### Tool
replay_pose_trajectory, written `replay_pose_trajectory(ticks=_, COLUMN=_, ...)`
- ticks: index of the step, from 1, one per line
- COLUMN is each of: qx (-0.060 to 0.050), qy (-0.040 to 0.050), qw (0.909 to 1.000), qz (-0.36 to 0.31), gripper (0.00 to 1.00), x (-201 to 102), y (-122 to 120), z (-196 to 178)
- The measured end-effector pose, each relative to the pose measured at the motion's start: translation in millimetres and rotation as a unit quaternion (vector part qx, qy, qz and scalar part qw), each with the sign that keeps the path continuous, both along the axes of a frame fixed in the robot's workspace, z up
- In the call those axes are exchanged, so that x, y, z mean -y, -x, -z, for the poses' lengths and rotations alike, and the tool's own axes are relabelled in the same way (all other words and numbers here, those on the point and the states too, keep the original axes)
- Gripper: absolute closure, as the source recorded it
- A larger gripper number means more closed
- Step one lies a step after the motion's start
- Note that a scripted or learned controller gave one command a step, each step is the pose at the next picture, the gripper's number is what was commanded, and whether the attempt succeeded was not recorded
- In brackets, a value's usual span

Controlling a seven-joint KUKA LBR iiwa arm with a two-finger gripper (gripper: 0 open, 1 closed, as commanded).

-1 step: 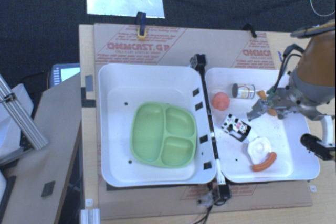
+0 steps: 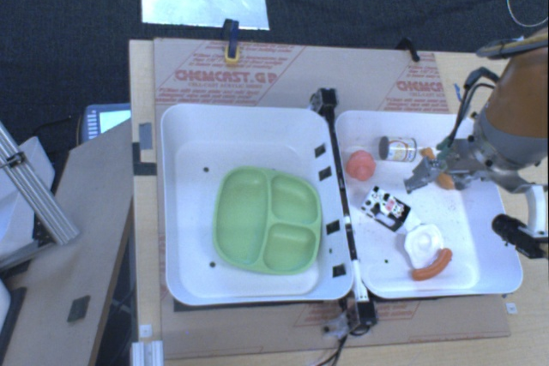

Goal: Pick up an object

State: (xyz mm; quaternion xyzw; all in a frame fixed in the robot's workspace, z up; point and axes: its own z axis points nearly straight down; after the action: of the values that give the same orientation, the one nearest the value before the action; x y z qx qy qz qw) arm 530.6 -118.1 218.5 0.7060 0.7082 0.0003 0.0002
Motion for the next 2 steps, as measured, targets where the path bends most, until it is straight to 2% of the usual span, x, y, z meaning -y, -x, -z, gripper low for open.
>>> replay_pose_trajectory(ticks=1, qx=-0.002, qy=-0.0003, qw=1.0, qz=0.001, gripper=0.0, x=6, y=3, z=61)
replay_pose_trajectory(ticks=2, qx=0.003, qy=-0.0028, qw=1.0, qz=0.0, gripper=0.0, x=4, y=-5, z=115)
